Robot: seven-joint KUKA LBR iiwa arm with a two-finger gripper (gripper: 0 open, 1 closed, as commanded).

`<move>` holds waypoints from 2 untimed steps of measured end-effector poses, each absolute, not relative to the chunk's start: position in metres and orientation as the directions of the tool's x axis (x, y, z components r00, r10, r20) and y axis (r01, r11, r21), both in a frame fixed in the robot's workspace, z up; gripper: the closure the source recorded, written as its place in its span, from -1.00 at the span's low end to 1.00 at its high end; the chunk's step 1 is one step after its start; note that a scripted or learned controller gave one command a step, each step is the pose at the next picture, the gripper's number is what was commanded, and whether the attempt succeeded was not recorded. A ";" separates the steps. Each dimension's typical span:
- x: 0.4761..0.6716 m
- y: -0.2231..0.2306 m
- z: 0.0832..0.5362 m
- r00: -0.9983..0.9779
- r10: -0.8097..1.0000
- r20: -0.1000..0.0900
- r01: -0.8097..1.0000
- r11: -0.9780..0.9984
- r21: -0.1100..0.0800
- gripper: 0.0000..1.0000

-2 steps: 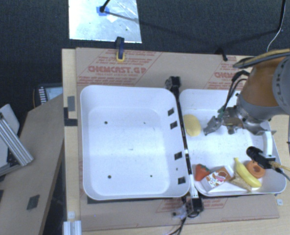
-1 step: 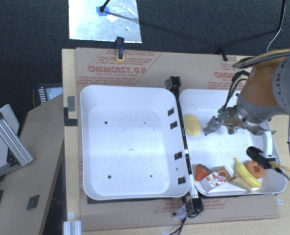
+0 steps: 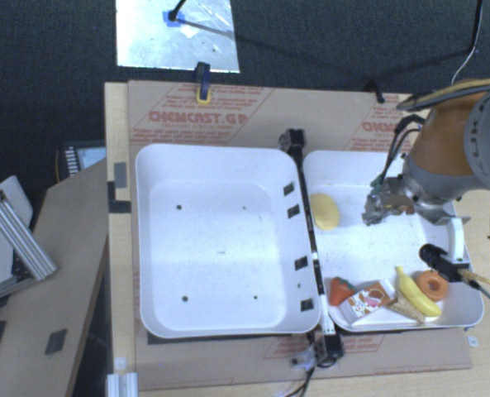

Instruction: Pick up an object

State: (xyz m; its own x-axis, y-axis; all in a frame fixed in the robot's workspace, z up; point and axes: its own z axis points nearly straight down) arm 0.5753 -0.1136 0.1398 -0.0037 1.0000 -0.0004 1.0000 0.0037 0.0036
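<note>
The right-hand shallow white plastic bin [image 3: 356,238] holds a pale yellow rounded lump [image 3: 325,212] at its left side, with a yellow banana [image 3: 416,293], orange fruit half [image 3: 431,285], small red item [image 3: 340,291] and printed carton [image 3: 363,302] along its near edge. The dark two-finger gripper [image 3: 379,209] hangs over this bin's middle, right of the lump; how wide it stands I cannot tell. The left white bin [image 3: 220,238] sits alongside.

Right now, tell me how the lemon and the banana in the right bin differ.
The lemon is rounded and pale yellow; the banana is long, curved and a brighter yellow. The lemon lies alone near the bin's left wall, while the banana is crowded among other items at the front right corner. The lemon sits level with the gripper; the banana lies nearer the front. Both are yellow and lie in the right bin.
</note>
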 end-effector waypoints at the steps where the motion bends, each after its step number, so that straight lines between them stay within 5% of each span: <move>1: 0.575 -0.114 0.140 -0.004 1.000 -0.001 1.000 0.004 0.003 -1.00; 2: 0.575 -0.114 0.140 -0.004 1.000 -0.001 1.000 0.004 0.003 -1.00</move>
